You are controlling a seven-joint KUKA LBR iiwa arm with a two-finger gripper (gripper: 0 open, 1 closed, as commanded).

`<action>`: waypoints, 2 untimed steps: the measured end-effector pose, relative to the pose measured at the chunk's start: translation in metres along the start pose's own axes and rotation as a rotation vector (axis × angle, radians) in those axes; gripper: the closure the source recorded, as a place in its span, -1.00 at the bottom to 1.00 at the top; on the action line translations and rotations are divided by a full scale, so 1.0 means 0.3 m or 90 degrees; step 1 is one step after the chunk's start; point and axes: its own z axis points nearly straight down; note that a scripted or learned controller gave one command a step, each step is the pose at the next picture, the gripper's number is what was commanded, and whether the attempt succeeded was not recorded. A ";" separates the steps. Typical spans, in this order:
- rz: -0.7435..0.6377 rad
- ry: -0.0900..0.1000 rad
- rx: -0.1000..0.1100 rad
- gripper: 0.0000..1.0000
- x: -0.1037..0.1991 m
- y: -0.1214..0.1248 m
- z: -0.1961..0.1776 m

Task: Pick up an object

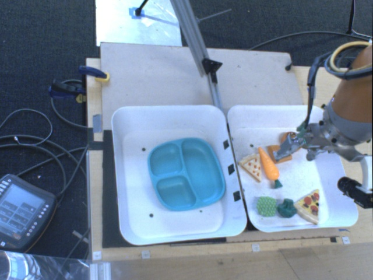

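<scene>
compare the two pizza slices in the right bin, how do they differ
The upper pizza slice lies by the bin's left wall, beside the carrot; the lower pizza slice lies near the front right corner, next to the dark green toy. The upper one looks smaller and paler, with small red dots; the lower one looks bigger, with larger red and dark toppings. Both are flat wedges lying in the right bin.

Carrot (268,164): orange, lying lengthwise, right bin.
Pizza slices (252,167): one beside carrot, another (309,205) near front corner.
Green pieces (267,206): front edge.
</scene>
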 end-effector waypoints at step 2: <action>0.003 0.000 0.003 -1.00 0.031 0.016 0.165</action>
